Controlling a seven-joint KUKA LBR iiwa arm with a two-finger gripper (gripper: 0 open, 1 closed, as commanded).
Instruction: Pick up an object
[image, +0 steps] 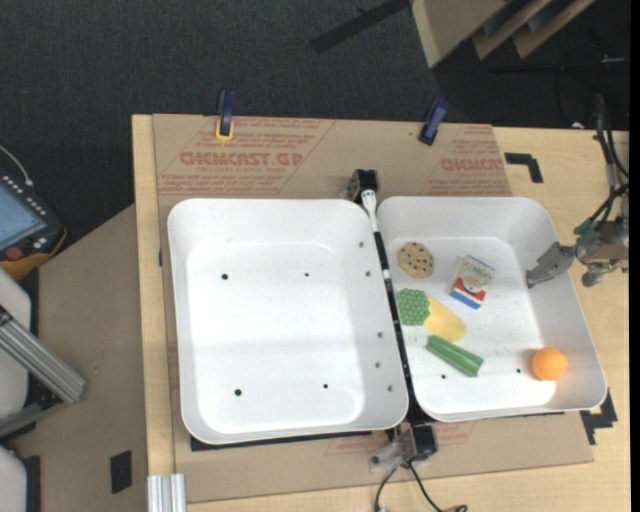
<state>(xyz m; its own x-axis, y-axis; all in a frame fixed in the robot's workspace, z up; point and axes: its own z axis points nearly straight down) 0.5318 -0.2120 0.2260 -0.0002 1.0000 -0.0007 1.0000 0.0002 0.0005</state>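
The gripper (545, 268) hangs over the right bin (500, 215)'s right wall, whether clenched or released I cannot tell, and the small carton (472, 281) nearby in that bin looks light and stiff, best pinched across its narrow sides.

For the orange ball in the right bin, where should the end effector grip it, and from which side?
Grip the orange ball across its middle, coming straight down from above. It is round, so any pair of opposite sides works. It sits near the right bin's lower right wall, so a sideways approach looks cramped.
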